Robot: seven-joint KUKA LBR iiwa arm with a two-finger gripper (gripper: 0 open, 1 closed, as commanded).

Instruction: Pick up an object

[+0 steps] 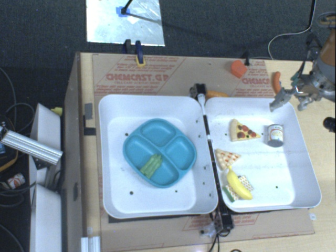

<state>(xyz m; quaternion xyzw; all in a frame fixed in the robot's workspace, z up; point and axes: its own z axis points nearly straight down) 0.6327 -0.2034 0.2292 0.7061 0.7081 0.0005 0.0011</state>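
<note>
My gripper [290, 103] hangs over the far right corner of the right bin [306, 168]. Its fingers are spread open and nothing is between them. A small silver can [274, 135] stands in that bin just below the gripper, apart from it. To the can's left lies a pizza slice [243, 131]. A second, paler slice [227, 157] sits lower, near the divider. A yellow banana [239, 185] rests at the bin's near left, partly over a small green piece [229, 193].
The left bin [112, 121] holds a blue divided plate [159, 152] with a green vegetable [151, 165] in one section. On the bench behind the bins lie an orange block [238, 69], an orange sausage shape [276, 82] and an orange piece [216, 94].
</note>
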